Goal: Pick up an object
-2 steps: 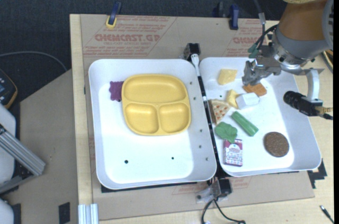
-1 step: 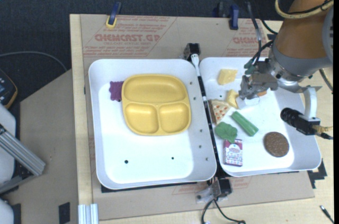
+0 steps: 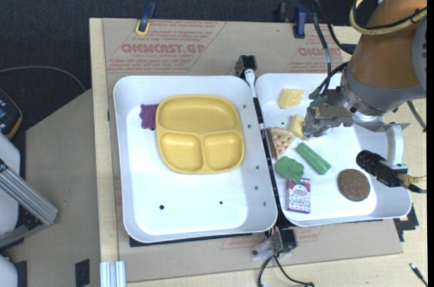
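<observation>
My gripper [image 3: 313, 127] hangs low over the upper middle of the right bin [image 3: 388, 211], under the arm's orange band. Just left of it lies a small yellow wedge [image 3: 296, 125], touching or nearly touching the gripper. A pizza slice [image 3: 281, 141] sits below that wedge. Below the gripper, a green stick [image 3: 313, 158] lies slantwise beside a green broccoli piece [image 3: 289, 167]. A larger yellow cheese piece [image 3: 291, 98] rests near the bin's far edge. A pink and red carton [image 3: 299, 196] and a brown round cookie [image 3: 354, 184] lie toward the front.
The left bin [image 3: 135, 197] holds a yellow divided plate [image 3: 200, 132] with a purple thing [image 3: 148, 116] at its left edge. A raised rim between the bins runs close to the pizza slice. Clamps sit on the board's far edge.
</observation>
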Robot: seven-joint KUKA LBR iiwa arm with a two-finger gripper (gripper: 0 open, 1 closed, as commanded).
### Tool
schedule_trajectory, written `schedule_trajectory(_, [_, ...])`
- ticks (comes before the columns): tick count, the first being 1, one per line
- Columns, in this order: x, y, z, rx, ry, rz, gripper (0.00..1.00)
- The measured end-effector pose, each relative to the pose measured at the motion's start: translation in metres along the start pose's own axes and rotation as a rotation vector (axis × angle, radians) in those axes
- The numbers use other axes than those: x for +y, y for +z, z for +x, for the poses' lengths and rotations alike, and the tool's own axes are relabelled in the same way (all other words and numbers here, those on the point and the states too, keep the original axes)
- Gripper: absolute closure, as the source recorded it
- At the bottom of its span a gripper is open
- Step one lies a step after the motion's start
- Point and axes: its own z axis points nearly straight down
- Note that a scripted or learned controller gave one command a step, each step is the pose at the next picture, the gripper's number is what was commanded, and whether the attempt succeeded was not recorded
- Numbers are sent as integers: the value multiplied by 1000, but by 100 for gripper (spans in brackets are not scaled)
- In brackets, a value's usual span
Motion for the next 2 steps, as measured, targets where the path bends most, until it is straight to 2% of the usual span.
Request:
schedule_trajectory(1, [-4,0,0,1,1,0,100])
schedule_trajectory(2, [-4,14,-13,0,2,1,100])
